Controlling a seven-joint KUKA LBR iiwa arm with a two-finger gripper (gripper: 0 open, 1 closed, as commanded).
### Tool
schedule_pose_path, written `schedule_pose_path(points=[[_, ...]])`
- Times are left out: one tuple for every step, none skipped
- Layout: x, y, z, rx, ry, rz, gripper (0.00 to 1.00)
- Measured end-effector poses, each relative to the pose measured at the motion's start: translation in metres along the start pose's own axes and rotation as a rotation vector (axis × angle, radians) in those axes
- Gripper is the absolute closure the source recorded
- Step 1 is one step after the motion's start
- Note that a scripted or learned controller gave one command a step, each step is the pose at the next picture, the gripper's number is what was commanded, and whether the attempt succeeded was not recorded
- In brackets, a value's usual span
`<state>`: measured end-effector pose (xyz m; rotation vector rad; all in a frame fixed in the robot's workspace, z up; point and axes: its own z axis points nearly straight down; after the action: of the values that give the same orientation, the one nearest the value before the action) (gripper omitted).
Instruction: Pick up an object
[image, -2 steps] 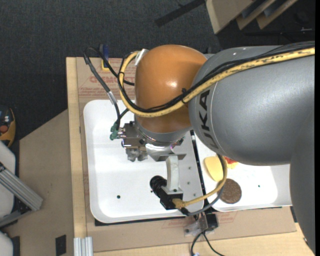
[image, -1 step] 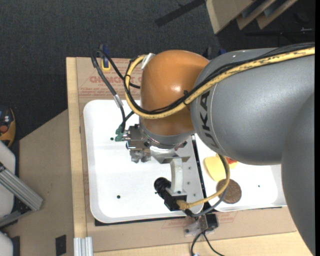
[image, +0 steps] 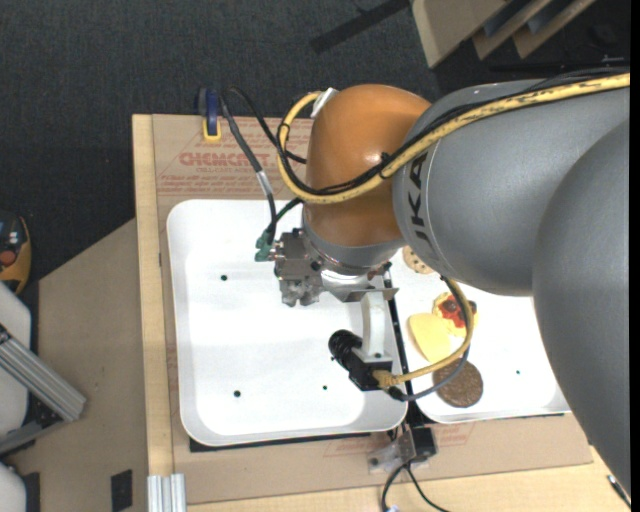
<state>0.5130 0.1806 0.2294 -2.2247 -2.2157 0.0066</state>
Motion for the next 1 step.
schedule_pose_path(points=[[-0.0260, 0.0067, -0.0588, -0.009, 0.003, -0.002, 1.00]])
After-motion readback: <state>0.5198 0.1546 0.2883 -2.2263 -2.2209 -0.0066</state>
